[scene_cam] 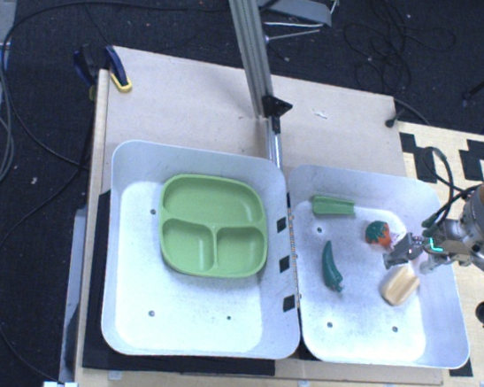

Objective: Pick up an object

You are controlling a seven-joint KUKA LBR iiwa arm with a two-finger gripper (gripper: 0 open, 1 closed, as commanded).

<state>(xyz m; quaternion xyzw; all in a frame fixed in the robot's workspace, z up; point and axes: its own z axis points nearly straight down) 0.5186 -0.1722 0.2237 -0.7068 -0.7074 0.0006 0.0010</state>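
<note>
- Green divided plate (214,226), one, alone in the left bin (119,305).
- Right bin (436,341): four items.
- Gripper (405,253) above the tan block (398,286); claw state, cannot tell.

Light: even overhead brightness is washing the two shallow white plastic bins (204,335) pale.
Shadows: faint ones are lying beneath objects.
Sharpness: soft throughout; the dark floor is losing detail.

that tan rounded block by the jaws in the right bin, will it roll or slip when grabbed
The tan block looks smooth and rounded, so it may slip from a pinch. It lies tilted on the bin's flat floor, so a nudge would probably slide or roll it.
</note>
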